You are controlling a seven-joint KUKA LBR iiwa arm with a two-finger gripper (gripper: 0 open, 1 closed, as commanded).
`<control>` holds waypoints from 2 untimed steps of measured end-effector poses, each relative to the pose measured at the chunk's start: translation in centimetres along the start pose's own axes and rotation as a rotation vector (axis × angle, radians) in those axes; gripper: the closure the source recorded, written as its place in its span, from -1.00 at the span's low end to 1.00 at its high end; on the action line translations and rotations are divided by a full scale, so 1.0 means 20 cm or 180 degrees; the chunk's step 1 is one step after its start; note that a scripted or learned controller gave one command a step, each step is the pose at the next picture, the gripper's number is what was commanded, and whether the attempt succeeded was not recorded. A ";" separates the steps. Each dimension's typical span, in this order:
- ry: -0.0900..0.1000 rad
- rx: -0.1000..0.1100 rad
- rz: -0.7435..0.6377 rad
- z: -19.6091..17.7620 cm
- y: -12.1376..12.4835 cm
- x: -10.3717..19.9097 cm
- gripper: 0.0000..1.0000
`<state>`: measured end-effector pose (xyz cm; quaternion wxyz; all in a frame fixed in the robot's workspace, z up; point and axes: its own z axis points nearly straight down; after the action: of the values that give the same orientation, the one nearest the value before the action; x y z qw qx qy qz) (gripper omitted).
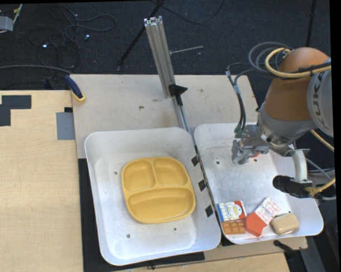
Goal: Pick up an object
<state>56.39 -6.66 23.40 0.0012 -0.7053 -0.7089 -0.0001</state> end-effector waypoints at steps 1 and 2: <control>0.0002 0.0003 -0.0001 -0.04 -0.03 0.27 1.00; -0.0002 0.0008 0.0002 0.00 0.00 0.53 1.00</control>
<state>56.28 3.94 23.34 0.0018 -0.7056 -0.7087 0.0010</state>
